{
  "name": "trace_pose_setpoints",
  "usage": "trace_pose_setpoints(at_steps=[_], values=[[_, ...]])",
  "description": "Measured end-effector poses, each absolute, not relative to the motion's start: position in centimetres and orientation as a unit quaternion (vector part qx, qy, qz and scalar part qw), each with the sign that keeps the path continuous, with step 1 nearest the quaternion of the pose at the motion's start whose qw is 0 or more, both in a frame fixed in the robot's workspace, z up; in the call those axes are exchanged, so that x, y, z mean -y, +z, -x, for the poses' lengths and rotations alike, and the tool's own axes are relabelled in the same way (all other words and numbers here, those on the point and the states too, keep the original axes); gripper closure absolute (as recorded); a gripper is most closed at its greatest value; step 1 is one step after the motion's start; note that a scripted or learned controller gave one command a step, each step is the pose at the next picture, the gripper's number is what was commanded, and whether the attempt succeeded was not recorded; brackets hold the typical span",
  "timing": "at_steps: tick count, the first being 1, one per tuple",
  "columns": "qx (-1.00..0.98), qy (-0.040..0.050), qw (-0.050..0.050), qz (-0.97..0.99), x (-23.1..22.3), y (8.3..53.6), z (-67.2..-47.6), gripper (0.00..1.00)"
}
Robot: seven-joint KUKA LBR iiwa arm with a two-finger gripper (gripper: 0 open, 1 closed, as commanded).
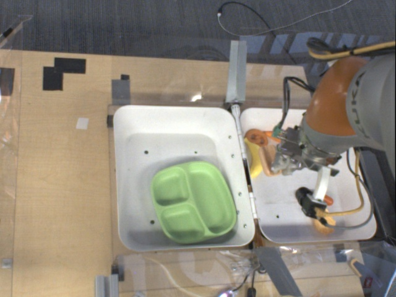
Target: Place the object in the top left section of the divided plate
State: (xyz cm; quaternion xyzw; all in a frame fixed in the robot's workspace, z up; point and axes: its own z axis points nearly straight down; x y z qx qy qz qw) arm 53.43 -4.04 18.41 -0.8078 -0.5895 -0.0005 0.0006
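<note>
Camera view, looking down: my gripper (279,159) sits low in the right bin (281,212), just beside an orange object (256,137) and a yellow object (252,151) near the bin's left wall. I cannot tell whether it is open, closed or grasping. The green divided plate (207,190) lies in the left bin (161,135).

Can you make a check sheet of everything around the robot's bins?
Surface: wooden bench bears a left bin and a right bin, both white.
Job's things: green divided plate lies in the left bin; orange object and yellow object lie by the right bin's left wall.
Clutter: black tape marks on the bench.
Tool: tool hangs over the right bin, near the orange object.
Cables: black cable loops on the floor behind.
Surroundings: dark carpet.
</note>
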Motion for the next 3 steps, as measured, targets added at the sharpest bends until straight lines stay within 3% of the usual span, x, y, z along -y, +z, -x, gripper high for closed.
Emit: trace_pose_setpoints(at_steps=[1, 2, 3], values=[[0.634, -0.001, -0.001, 0.774, 2.8, 18.5, -58.2, 1.0], [0.667, -0.0009, -0.002, 0.745, 4.4, 18.5, -60.3, 1.0], [0.575, 0.0082, 0.005, 0.818, 1.2, 18.0, -66.4, 1.0]])
